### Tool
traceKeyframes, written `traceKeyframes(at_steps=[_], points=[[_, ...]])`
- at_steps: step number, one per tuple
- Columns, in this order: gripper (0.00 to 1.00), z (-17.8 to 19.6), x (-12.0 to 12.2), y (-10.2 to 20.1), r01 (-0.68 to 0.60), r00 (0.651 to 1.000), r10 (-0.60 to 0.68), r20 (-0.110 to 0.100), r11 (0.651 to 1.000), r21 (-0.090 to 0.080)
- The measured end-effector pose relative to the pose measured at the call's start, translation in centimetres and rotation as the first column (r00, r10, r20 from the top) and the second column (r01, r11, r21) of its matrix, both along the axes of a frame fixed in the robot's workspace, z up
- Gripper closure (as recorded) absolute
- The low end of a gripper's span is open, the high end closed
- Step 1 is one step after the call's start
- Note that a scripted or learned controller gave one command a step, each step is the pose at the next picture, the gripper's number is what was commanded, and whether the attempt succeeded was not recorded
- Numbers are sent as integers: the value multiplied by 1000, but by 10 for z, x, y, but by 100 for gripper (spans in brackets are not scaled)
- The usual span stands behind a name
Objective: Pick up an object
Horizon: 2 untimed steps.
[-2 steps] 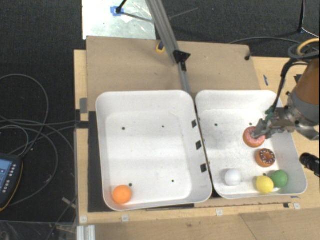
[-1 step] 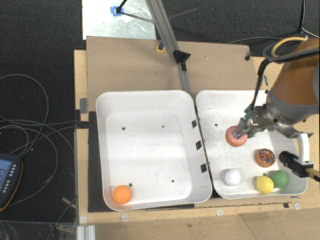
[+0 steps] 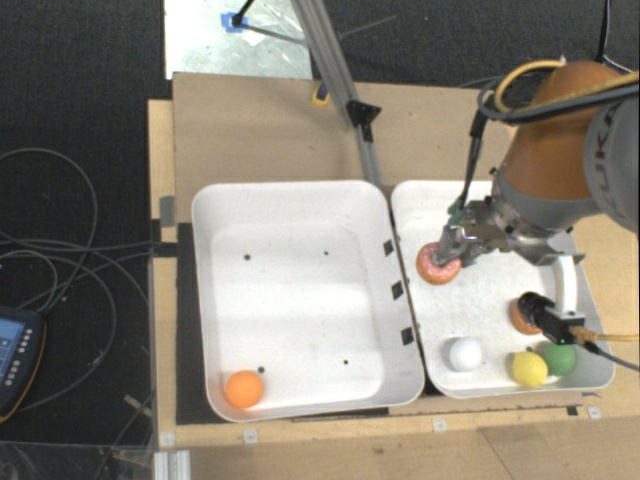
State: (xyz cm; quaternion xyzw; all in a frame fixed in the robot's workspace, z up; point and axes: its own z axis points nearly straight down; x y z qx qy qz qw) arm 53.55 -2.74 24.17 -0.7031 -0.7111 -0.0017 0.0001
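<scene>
Now hovering low in the right white bin (image 3: 600, 363), near its left wall: pincer (image 3: 452, 253) touching the pink-and-orange round soft-looking toy (image 3: 436, 266). Pincer's spread impossible to tell. Probably light, squashy, a bit rollable; best pinching across the middle, squarely.

Part of grey lettering, apparently "UK", shows on the arm (image 3: 600, 158).

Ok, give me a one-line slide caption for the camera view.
Grey-and-orange arm's two-finger gripper sits at a pink frosted doughnut in the right white bin; an orange ball lies in the left white bin.
</scene>
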Motion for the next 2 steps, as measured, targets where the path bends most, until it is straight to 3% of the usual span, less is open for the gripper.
traceKeyframes(at_steps=[1,2], points=[[100,8,14,54,0,1000,0,0,1000,0],[100,-8,26,102,1,1000,-1,-1,1000,-1]])
